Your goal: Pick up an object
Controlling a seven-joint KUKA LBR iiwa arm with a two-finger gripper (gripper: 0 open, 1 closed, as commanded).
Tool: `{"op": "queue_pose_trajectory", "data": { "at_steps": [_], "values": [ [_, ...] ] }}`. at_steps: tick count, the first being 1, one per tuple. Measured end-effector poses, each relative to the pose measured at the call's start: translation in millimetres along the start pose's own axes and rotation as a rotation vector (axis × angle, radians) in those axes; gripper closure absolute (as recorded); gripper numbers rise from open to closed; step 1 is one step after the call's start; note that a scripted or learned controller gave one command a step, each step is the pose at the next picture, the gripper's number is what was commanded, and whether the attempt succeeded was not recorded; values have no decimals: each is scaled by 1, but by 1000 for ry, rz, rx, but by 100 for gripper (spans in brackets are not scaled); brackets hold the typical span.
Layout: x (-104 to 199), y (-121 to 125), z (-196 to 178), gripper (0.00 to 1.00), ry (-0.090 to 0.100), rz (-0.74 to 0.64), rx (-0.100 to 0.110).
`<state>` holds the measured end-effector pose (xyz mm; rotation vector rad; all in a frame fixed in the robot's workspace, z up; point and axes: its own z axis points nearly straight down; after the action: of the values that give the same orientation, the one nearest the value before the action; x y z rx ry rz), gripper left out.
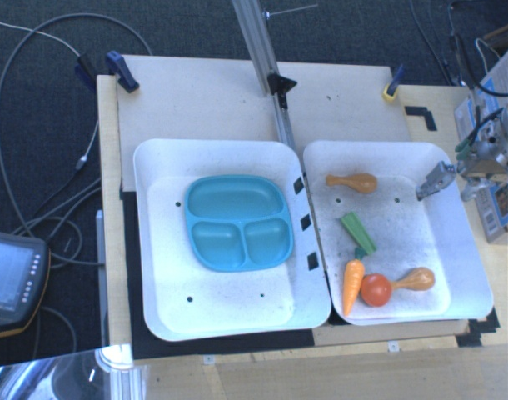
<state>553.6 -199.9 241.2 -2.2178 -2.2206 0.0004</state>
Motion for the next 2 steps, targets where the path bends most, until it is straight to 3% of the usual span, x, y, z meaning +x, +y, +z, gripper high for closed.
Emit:
{"op": "queue_pose_trajectory", "data": {
  "at_steps": [1, 2],
  "values": [
    [0, 0, 0, 0, 0, 0, 0],
    [0, 0, 42, 0, 0, 1, 3]
  ]
}}
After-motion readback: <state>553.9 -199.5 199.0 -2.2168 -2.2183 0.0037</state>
